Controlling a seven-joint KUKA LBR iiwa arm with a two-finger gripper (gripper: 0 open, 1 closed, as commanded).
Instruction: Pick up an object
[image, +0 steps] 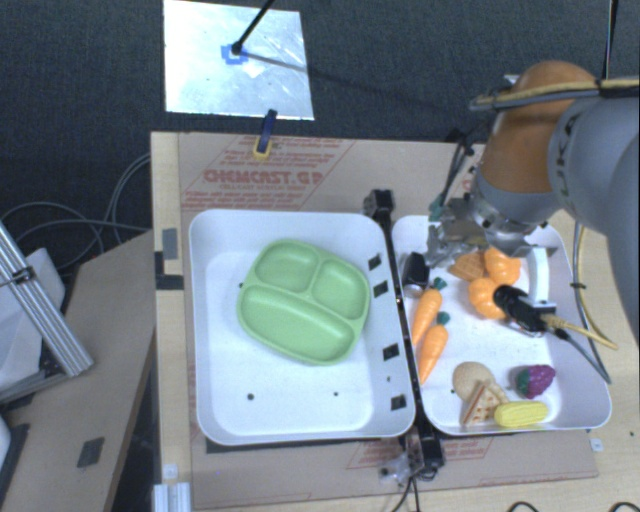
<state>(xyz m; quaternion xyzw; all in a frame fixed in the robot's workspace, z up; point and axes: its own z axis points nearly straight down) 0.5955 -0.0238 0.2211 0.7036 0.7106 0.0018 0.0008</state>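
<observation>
Gripper (438, 248) sits low in the far-left corner of the right bin (596, 398), w/ orange fruit pieces (492, 282) just beside it and the upper of two carrots (427, 310) right in front of it; whether the jaws are wide or narrow can't be told from this angle. Nearer the bin's front edge: bread roll (468, 377), sandwich wedge (484, 405), yellow corn (521, 413) & purple grapes (535, 379). Left bin (215, 340) on the tabletop (300, 172) holds a green divided plate (303, 300), approx centred, well apart from the gripper.
</observation>
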